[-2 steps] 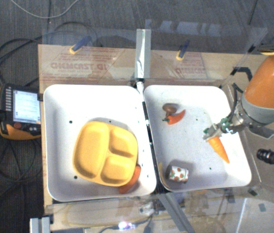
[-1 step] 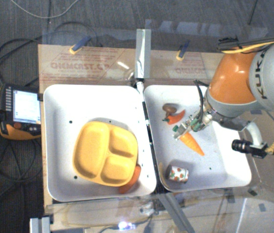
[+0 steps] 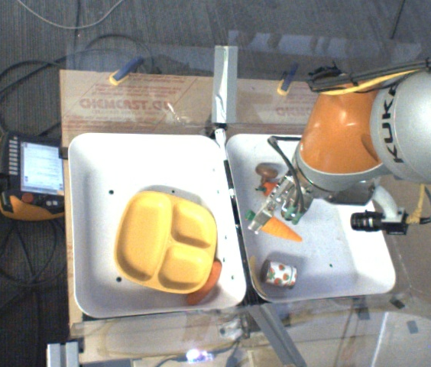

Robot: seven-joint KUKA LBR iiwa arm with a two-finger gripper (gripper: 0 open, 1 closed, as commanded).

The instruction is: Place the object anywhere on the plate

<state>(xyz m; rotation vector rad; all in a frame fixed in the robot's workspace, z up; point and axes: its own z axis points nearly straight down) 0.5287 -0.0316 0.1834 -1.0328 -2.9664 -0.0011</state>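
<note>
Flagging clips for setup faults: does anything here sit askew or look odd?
Yes. The yellow plate in the left bin sits tilted, propped on an orange thing under its lower right edge. In the right bin, a patterned cup lies on its side.

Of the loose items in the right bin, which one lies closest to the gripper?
The orange carrot, lying just below the gripper. The patterned cup sits farther off, near the bin's front edge, and the brown item lies behind.
</note>
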